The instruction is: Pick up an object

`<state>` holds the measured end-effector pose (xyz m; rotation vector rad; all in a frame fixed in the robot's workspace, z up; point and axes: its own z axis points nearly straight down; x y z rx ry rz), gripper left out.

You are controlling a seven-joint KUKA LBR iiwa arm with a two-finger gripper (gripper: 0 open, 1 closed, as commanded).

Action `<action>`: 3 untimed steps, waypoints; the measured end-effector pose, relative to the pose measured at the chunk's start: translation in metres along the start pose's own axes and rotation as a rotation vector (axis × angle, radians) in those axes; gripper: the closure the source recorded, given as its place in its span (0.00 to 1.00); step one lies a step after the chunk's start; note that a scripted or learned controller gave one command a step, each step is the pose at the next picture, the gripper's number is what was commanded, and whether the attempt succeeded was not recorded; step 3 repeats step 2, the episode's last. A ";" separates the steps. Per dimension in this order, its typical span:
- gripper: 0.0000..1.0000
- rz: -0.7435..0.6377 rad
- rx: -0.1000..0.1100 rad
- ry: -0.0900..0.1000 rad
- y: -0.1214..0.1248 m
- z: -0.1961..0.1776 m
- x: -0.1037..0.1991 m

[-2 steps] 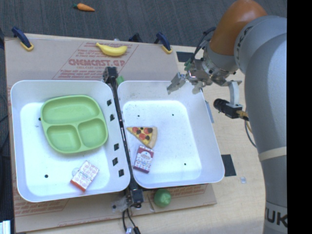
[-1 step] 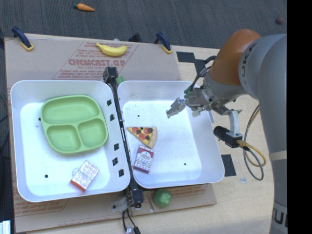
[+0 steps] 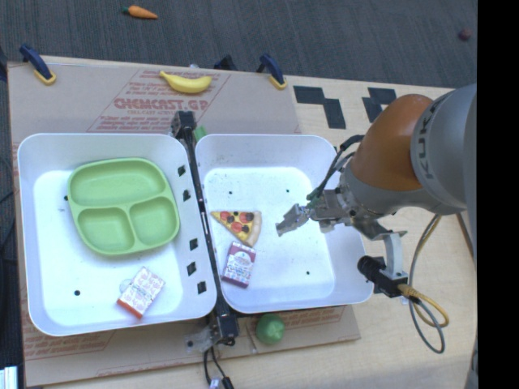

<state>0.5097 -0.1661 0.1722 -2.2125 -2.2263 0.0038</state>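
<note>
In the right bin (image 3: 268,294) lie a toy pizza slice (image 3: 238,222) and, just below it, a small purple-and-white carton (image 3: 239,264). My gripper (image 3: 290,220) hangs over the right half of that bin, pointing left, a short way right of the pizza slice. Nothing shows between its fingers. The left bin (image 3: 32,241) holds a green divided plate (image 3: 123,204) and a small red-and-white box (image 3: 140,290).
A toy banana (image 3: 186,80) rests on the cardboard behind the bins. A green ball (image 3: 271,328) sits in front of the right bin. An orange carrot (image 3: 143,11) lies on the floor at the back. Clamps (image 3: 272,70) hold the cardboard edge.
</note>
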 end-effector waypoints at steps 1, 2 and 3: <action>0.00 0.000 -0.001 0.000 0.000 0.000 0.000; 0.00 0.000 -0.001 0.000 0.000 0.000 0.000; 0.00 0.000 -0.001 0.000 0.000 0.000 0.000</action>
